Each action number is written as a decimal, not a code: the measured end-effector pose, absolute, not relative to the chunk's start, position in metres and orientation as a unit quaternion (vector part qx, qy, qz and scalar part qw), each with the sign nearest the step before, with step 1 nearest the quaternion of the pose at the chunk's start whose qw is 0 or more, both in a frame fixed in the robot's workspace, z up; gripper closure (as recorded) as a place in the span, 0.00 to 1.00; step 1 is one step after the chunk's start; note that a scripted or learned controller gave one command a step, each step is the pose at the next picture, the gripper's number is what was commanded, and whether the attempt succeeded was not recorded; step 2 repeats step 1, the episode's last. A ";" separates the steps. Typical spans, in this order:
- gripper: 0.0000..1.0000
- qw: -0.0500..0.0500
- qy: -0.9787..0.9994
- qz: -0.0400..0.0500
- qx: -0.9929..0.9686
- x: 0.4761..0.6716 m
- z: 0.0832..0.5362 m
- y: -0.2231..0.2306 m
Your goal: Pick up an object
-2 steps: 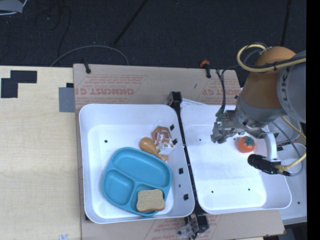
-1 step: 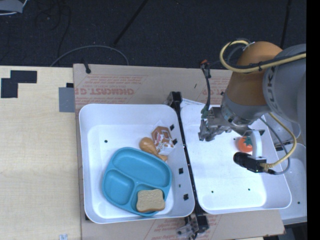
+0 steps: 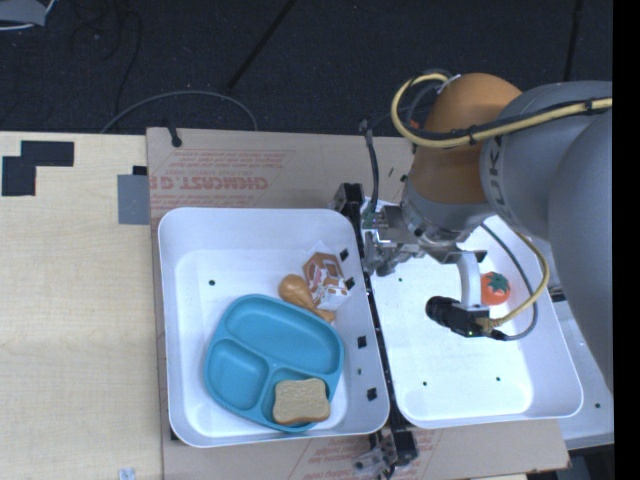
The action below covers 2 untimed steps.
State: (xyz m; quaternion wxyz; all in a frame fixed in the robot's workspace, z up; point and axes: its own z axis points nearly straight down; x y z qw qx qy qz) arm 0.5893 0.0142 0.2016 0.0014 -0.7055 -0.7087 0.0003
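Note:
My gripper (image 3: 383, 251) hangs over the left edge of the right bin (image 3: 500, 393), close to the wall between the two bins. In the left bin (image 3: 190, 268) lies a blue divided plate (image 3: 262, 353) with a slice of bread (image 3: 301, 400) in its front compartment. A tan drumstick (image 3: 298, 291) and a brown-and-white packet (image 3: 327, 276) lie just behind the plate, a short way left of the gripper. A small orange-red object (image 3: 495, 289) sits in the right bin, partly behind the arm's cable.
The grey arm with its orange band (image 3: 465, 128) covers the back of the right bin. A black connector on a yellow cable (image 3: 452, 314) hangs over that bin's middle. Brown cardboard (image 3: 230, 168) lies under both bins, and the wooden bench (image 3: 70, 318) spreads to the left.

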 end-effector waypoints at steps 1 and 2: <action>1.00 0.001 -0.709 0.000 -0.706 0.598 0.214 0.060; 1.00 0.001 -0.709 0.000 -0.706 0.598 0.214 0.060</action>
